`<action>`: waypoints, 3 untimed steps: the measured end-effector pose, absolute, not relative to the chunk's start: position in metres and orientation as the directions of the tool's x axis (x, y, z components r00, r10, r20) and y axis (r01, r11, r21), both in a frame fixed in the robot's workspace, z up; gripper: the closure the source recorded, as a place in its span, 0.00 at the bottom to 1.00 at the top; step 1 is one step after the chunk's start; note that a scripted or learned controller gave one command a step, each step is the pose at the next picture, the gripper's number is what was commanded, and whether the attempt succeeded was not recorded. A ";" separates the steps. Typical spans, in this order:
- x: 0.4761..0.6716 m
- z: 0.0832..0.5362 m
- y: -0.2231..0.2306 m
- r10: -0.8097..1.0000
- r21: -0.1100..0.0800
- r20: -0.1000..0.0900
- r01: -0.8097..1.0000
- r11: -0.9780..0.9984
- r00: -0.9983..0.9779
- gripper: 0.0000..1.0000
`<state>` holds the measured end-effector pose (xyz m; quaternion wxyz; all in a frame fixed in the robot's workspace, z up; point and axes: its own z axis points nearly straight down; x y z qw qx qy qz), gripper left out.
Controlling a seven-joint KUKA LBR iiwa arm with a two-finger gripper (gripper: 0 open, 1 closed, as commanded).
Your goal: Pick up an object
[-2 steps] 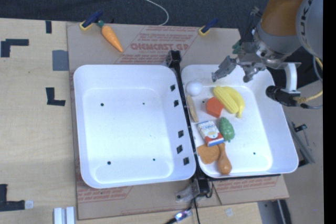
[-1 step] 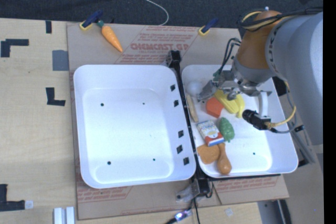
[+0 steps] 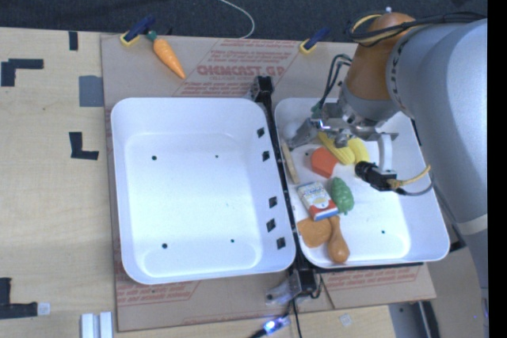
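Your arm (image 3: 432,83) reaches in from the right and hangs low over the far part of the right bin (image 3: 396,245), its hand (image 3: 334,134) down among the toys there. Whether the hand is wide, narrow or holding anything, you cannot tell: the wrist and its cables cover the tips. Just beside the hand on its near side lie the red piece (image 3: 322,162) and, touching it on the right, the yellow piece (image 3: 352,150), partly under the wrist. These two are the closest candidates, so a short drop toward the near side looks like all the next move would need. Nearer still, well clear of the hand, sit the small carton (image 3: 316,200), the green piece (image 3: 342,195) and the brown drumstick (image 3: 325,234), its long axis running from the bin's left wall toward the near right. The left bin (image 3: 142,123) stands beside it, and a toy carrot (image 3: 168,56) lies on the desk (image 3: 47,170) beyond it, far off to the left, out of play for this try.
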<state>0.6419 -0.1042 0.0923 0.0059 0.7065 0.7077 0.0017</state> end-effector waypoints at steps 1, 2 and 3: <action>0.613 0.089 -0.099 1.000 0.009 -0.006 1.000 -0.001 0.001 0.00; 0.611 0.094 -0.098 1.000 -0.001 -0.002 1.000 0.001 -0.001 1.00; 0.592 0.190 -0.036 1.000 0.006 0.002 1.000 0.008 -0.008 1.00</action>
